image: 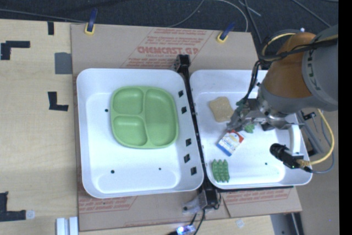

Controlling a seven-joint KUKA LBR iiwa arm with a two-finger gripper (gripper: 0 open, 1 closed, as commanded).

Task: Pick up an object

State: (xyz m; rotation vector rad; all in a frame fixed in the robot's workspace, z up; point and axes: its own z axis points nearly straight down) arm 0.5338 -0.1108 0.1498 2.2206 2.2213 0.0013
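Right bin [204,81]: blue-white-red packet [230,143]

The left bin [88,118] holds 1 divided plate [144,117], while the right bin [258,173] holds a sponge [220,108] behind a packet [230,143], with a ridged block [220,170] nearest the front.

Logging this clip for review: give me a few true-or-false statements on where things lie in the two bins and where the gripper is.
1. The green divided plate lies in the left bin. True.
2. The tan sponge-like piece lies in the left bin. False: it lies in the right bin.
3. The gripper is over the right bin, just above the small blue and white packet. True.
4. The green ridged object rests on the plate. False: it lies near the right bin's front edge.
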